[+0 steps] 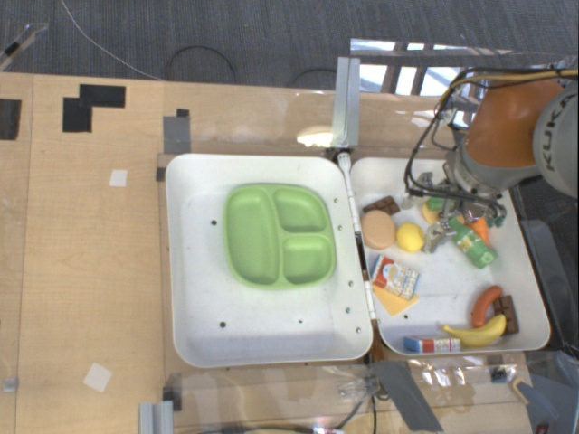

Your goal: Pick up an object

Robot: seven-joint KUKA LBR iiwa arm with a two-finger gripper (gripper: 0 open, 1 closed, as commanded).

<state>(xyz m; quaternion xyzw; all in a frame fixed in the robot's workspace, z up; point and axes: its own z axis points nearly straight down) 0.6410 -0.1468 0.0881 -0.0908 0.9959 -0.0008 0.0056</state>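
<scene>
Pincer [445,229] low in the right bin [525,283], right of frame; its spread cannot be told. Lemon [410,237] lies just left of it, green bottle [475,248] just right, slanting toward lower right.

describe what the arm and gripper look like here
The arm is grey, with a wide rounded orange band above the wrist. Thin black cables loop down its left side toward the gripper, which is a small dark and metallic assembly. Part of a dark letter marking shows on the grey shell.
</scene>
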